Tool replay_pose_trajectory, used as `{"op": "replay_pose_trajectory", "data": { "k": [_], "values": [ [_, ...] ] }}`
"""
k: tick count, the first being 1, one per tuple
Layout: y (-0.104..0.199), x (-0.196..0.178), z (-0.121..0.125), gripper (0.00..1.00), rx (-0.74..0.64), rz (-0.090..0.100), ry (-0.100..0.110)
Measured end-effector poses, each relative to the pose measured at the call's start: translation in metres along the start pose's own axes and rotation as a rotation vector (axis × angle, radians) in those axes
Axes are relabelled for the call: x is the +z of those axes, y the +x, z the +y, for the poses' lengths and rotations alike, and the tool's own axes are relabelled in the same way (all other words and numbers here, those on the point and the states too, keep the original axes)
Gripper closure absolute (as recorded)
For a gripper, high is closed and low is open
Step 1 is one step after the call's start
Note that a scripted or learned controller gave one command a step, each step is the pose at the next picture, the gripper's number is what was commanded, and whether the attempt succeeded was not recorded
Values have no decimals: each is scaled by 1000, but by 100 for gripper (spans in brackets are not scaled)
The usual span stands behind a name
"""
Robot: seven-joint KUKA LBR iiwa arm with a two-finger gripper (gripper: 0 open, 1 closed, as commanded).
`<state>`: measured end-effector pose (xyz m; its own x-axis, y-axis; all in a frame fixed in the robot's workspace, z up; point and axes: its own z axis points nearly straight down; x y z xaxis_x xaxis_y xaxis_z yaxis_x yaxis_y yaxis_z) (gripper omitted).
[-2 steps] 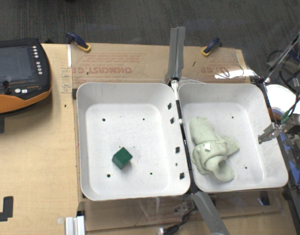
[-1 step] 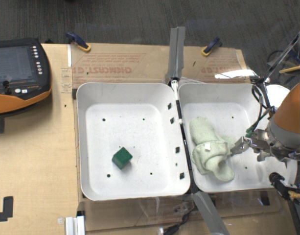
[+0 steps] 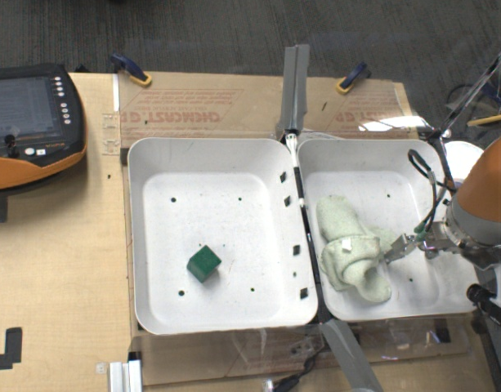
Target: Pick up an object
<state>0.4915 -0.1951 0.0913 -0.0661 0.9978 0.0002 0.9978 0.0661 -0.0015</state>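
A pale green, fluffy rolled cloth (image 3: pixel 351 250) lies in the left half of the right bin (image 3: pixel 381 163). A small green cube (image 3: pixel 204 263) sits in the left bin (image 3: pixel 152 219), toward its front. My gripper (image 3: pixel 396 249) reaches in from the right, low over the right bin, with its tip at the cloth's right edge. I cannot tell whether it touches the cloth. The arm's orange band (image 3: pixel 487 182) shows at the right border.
A teach pendant (image 3: pixel 29 125) rests on the bench at the far left. A grey divider bar (image 3: pixel 294 96) runs between the bins. Two clamps (image 3: pixel 131 69) (image 3: pixel 351 77) hold the cardboard at the back. Cables (image 3: pixel 430 186) hang by the wrist.
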Motion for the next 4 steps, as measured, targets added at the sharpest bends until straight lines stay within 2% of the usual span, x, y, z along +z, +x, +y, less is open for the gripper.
{"op": "replay_pose_trajectory", "data": {
  "k": [1,2,3,4],
  "values": [
    [64,-1,35,0,-66,-2,-2],
    [75,0,8,0,-231,-2,-1],
    [124,-101,127,0,-351,-2,-4],
    [175,-100,131,0,78,-2,0]
  ]
}}
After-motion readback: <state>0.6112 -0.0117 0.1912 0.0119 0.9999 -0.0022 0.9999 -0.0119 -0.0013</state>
